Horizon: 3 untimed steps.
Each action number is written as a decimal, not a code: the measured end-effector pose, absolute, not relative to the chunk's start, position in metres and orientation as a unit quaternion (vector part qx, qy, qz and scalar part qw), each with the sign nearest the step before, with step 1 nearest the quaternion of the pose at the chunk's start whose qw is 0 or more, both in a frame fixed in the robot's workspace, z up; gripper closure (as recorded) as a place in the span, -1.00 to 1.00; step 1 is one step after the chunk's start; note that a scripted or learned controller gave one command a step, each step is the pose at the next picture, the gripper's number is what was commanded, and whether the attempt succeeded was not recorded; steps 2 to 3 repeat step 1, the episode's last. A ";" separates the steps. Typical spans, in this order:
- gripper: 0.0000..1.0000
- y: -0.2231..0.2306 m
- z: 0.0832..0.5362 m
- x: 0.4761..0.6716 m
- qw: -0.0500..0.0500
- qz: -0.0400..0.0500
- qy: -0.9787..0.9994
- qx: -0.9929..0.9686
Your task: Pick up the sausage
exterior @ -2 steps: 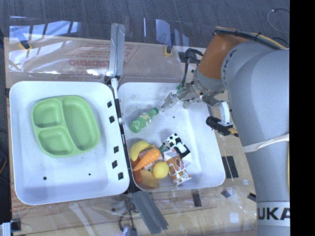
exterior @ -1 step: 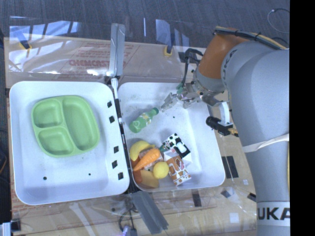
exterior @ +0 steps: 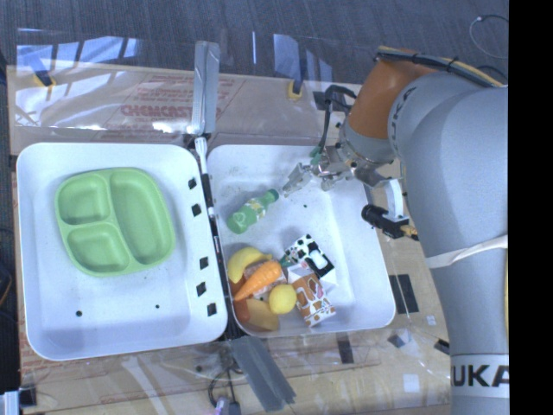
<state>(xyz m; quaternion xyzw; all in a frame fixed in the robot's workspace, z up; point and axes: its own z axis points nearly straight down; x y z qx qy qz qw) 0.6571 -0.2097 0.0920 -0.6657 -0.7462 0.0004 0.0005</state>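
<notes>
The sausage [exterior: 260, 280], an orange-red elongated piece, lies in the front left corner of the right bin [exterior: 363, 232], packed in among yellow toy fruit. My gripper [exterior: 297, 180] hangs over the back half of the same bin, well behind the sausage and apart from it. Its tip is just to the right of a green bottle's cap. Nothing shows in its grasp.
A green bottle [exterior: 249, 212] lies tilted in the middle of the right bin. A cow-patterned carton [exterior: 306, 253], a small printed box [exterior: 314, 302] and yellow fruit [exterior: 282, 298] crowd round the sausage. The left bin [exterior: 34, 258] holds a green divided plate [exterior: 113, 220].
</notes>
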 end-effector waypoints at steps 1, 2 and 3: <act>-1.00 -0.210 0.092 0.657 0.000 0.000 -0.746 -0.666; -1.00 -0.210 0.092 0.657 0.000 0.000 -0.746 -0.666; -1.00 -0.210 0.092 0.657 0.000 0.000 -0.746 -0.666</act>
